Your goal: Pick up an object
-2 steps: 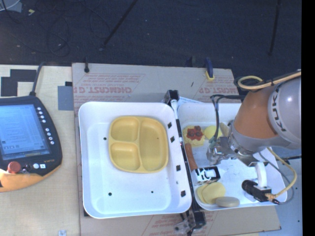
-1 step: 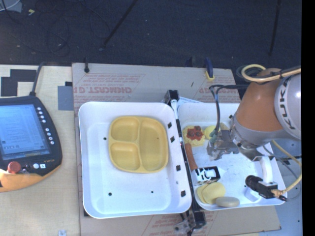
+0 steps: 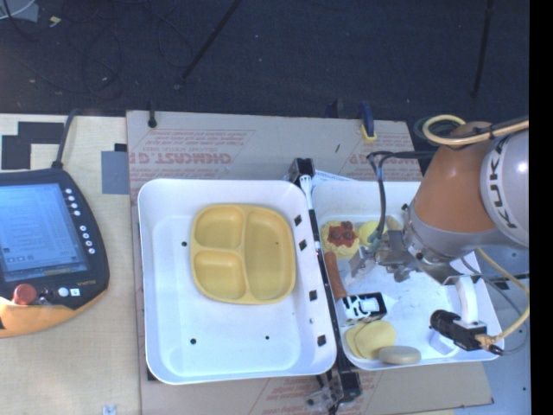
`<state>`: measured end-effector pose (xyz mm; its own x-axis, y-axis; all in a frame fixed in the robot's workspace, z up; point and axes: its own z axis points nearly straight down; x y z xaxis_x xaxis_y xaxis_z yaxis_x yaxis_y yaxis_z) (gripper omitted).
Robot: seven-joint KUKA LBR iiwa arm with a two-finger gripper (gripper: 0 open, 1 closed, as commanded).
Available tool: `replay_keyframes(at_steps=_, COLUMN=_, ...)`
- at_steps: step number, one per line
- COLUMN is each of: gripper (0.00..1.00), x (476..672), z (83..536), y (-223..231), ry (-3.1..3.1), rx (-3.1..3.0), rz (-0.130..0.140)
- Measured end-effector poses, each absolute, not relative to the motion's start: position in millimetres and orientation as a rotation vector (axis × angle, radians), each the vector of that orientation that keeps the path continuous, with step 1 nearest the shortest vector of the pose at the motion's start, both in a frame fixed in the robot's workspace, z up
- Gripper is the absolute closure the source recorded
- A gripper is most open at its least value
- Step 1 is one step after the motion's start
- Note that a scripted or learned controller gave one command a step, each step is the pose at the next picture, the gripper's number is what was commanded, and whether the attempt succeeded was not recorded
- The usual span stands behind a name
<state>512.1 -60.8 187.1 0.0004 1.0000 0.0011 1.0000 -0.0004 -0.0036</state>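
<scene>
Nearest to us, at the front edge of the right bin [image 3: 413, 311], lay a grey oval pebble [image 3: 398, 354], touching a flat yellow disc [image 3: 369, 336]. Just behind the disc sat a small black-and-white box [image 3: 365, 304]. A brown stick [image 3: 330, 272] lay along that bin's left wall. Further back we saw a yellow toy with red bits [image 3: 342, 236] — one of several loose things there for picking. The gripper [image 3: 369, 264] hung low over the right bin, just beside the yellow toy and behind the box; we could not tell whether it was released or clenched. The grey and orange arm [image 3: 458, 197] covered the bin's far right part. The left bin [image 3: 173, 335] held a yellow divided plate [image 3: 243, 253], lying flat. Both bins rested on a cardboard sheet [image 3: 216, 145] — and a control tablet [image 3: 47, 240] lay well apart to the left.
</scene>
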Motion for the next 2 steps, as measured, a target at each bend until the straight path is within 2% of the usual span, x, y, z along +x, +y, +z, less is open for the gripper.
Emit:
replay_keyframes(at_steps=1, gripper=1.00, x=512.3, z=196.8, y=-61.9, ry=-2.217, rx=-2.218, rz=0.004)
replay_keyframes(at_steps=2, gripper=1.00, x=512.4, z=206.0, y=-63.1, ry=-2.215, rx=-2.217, rz=0.005)
